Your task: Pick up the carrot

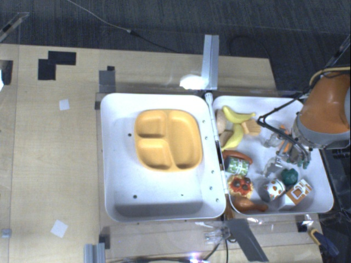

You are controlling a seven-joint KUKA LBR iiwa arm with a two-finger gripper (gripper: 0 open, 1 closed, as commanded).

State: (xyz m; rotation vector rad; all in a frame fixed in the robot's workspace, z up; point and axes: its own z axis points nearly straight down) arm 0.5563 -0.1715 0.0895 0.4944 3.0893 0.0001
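Observation:
The carrot (286, 137) shows as a thin orange sliver in the right bin (323, 201), mostly hidden under the arm's wrist. My gripper (276, 156) hangs low over the middle of that bin, right beside the orange sliver and just above a dark green round item (289, 176). Nothing can be made out between the gripper's tips. The orange band of the arm (328, 109) comes in from the right.
In the right bin lie two bananas (236, 126), a red and green can (237, 163), a tomato-like piece (240, 186), a white ball (273, 190) and a small orange box (299, 191). The left bin (118, 196) holds a yellow divided plate (166, 138).

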